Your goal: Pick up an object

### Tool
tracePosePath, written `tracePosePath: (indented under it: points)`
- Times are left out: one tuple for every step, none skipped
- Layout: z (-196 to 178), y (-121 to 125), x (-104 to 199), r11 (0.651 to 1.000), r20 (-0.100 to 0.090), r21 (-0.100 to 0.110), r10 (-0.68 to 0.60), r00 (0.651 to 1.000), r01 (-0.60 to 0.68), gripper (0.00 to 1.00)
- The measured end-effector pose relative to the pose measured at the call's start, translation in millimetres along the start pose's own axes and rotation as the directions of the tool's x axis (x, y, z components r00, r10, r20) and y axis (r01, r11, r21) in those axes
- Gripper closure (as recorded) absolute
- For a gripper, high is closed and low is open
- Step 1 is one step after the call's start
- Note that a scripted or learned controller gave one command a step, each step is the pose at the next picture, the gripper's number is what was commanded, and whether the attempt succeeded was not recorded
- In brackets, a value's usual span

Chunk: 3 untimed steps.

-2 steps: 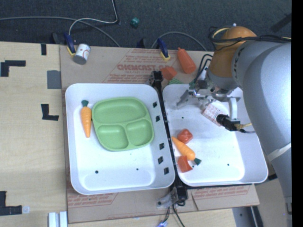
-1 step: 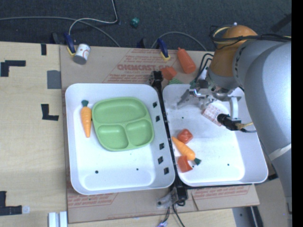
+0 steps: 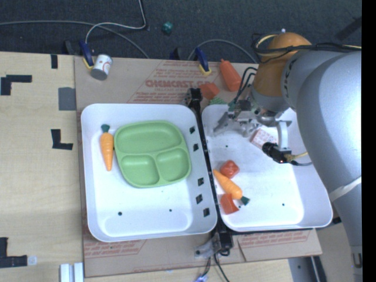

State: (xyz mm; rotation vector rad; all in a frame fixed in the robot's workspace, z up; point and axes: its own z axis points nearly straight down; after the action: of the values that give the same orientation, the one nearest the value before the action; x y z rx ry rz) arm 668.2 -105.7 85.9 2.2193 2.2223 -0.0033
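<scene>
The arm enters from the right of the frame, and its gripper (image 3: 235, 117) hangs over the upper left corner of the right bin (image 3: 294, 198), close to the divider between the two bins; the metal fingers point down and left toward the bin floor, but how far the jaws stand apart cannot be told from this angle, and nothing is seen between them.

The likeliest things to pick lie in the lower left of that bin: a toy carrot (image 3: 228, 186) lying slantwise, a small red piece (image 3: 230, 169) just above it, and another red piece (image 3: 228, 204) touching its lower end; all three sit well below the gripper in the frame. In the left bin (image 3: 94, 175) a green divided plate (image 3: 154, 153) fills the middle, with a second toy carrot (image 3: 107, 148) just beside its left edge.

The step in hand looks like the approach, with no grasp yet made; the next move would call for carrying the gripper down the frame toward the cluster, then descending over one piece without nudging its neighbours.
</scene>
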Motion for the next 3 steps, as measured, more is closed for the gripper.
tracePosePath:
  points:
    - [0, 1, -3, 1.000, 0.001, -0.002, -0.001, 1.000, 0.001, 0.00]
    - [1, -2, 8, 1.000, 0.001, -0.002, 0.000, 1.000, 0.000, 0.00]
    - [1, 0, 9, 1.000, 0.001, -0.001, 0.000, 1.000, 0.000, 0.00]
